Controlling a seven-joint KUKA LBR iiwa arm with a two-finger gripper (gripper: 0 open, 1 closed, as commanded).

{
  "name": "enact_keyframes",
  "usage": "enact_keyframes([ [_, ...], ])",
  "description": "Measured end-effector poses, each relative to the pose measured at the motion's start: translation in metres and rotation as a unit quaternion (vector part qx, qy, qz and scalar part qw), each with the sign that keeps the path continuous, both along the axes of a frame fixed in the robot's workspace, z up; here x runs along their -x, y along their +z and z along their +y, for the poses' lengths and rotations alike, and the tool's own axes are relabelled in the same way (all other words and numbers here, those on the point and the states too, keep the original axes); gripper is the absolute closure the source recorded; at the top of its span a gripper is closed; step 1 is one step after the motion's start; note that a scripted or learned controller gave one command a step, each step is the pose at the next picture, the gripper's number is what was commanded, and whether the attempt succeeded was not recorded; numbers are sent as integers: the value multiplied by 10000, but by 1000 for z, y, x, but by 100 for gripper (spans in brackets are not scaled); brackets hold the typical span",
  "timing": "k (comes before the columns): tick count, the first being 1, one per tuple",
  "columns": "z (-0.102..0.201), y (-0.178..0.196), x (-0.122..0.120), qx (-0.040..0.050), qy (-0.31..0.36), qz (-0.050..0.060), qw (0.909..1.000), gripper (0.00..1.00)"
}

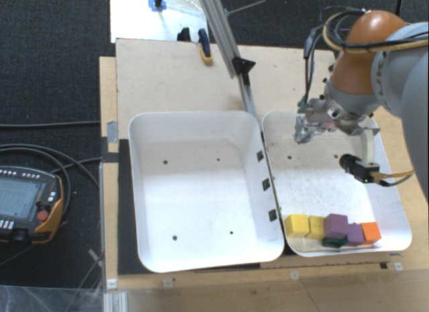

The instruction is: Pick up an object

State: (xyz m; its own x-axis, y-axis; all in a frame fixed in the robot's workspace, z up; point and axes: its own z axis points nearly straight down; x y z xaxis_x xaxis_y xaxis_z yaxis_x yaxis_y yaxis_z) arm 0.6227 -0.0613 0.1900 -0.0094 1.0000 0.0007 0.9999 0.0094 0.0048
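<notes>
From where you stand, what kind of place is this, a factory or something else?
Probably a robotics lab test bench, not a factory: a grey arm hangs over two white bins, a few coloured blocks lie in one, and a handheld control pendant lies on the dark floor.

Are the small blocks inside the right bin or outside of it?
Inside. The blocks sit in a tight cluster on the floor of the right bin, against its near wall, well apart from the gripper at the far end.
</notes>
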Motion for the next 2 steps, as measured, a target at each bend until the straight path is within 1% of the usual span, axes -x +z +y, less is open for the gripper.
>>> enact_keyframes([
  [1,-24,47,36,13,-48,-5,10000,100],
  [2,12,81,92,-7,-11,14,10000,100],
])
